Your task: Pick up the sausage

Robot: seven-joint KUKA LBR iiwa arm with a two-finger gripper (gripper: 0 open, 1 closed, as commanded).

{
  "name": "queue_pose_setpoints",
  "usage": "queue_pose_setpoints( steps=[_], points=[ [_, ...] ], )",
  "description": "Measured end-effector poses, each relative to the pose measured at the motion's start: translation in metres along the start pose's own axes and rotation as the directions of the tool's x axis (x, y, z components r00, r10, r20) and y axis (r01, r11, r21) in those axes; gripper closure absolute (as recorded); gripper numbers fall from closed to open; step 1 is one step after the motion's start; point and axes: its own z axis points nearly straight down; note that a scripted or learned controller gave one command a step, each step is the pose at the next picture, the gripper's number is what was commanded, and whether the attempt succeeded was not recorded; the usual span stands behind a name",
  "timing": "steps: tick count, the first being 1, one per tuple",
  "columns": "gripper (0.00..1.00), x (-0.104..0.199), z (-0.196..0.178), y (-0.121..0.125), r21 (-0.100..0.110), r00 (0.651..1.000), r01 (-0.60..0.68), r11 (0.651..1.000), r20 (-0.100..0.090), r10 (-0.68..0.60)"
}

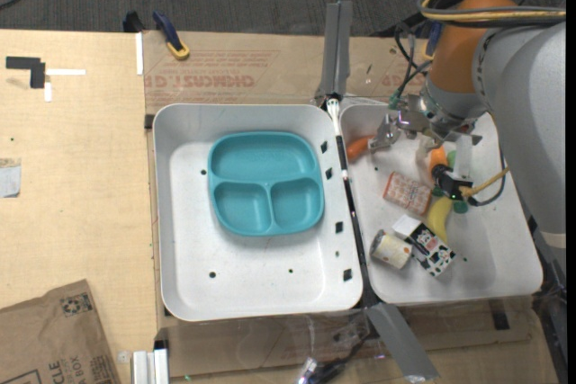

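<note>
From above the bench, two shallow white bins sit side by side on a wooden top. The left bin (180,220) holds a teal divided plate (266,183) lying flat, a little toward the far side of the bin. The grey arm (522,94) comes in from the right, its orange band (463,36) showing above the wrist, and it leans over the far end of the right bin (504,270). The gripper (389,132) hangs low near that bin's far left corner, and whether it is spread or closed cannot be told from here. Just beside it, toward the divider between the bins, lies a small orange sausage (358,147), resting on the bin floor with nothing clamped around it. Nearer the middle of the right bin there is a pinkish flat packet (407,191), a yellow banana (438,216) beside a small green-and-orange piece, a black-and-white patterned box (430,248), and a pale cylinder (391,249) touching that box. A blue-and-yellow clamp (171,35) lies on the bench beyond the left bin.
</note>
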Motion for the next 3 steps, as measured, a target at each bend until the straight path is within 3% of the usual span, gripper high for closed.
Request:
queue_pose_setpoints(
  steps=[1,2,3],
  points=[
    [0.00,-0.014,0.002,-0.051,-0.009,0.988,0.154,0.988,-0.001,-0.154],
    [0.00,0.045,-0.098,-0.025,-0.006,0.922,-0.386,0.922,-0.004,0.386],
    [0.00,0.031,-0.097,-0.033,-0.005,0.912,-0.409,0.912,-0.003,0.409]
  ],
)
